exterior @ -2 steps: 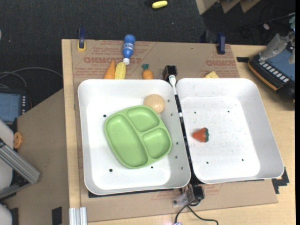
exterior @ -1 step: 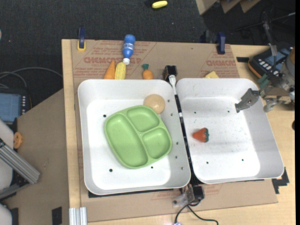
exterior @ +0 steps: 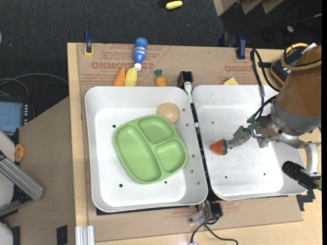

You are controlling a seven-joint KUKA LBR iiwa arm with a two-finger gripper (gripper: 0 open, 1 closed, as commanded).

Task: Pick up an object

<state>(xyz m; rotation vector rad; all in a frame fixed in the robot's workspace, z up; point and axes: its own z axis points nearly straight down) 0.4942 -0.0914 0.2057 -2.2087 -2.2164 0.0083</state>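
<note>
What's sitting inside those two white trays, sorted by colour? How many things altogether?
Green: 1, the divided plate in the left bin.
Tan: 1, the round ball touching the plate's far rim.
Red: 1, the strawberry-like toy in the right bin, at the tip of the gripper.
Total: 3

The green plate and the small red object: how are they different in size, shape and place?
The green plate is far larger than the small red object. The plate is flat with three compartments; the red object is a rounded lump. The plate lies in the left bin, the red object in the right bin, beside the gripper.
</note>
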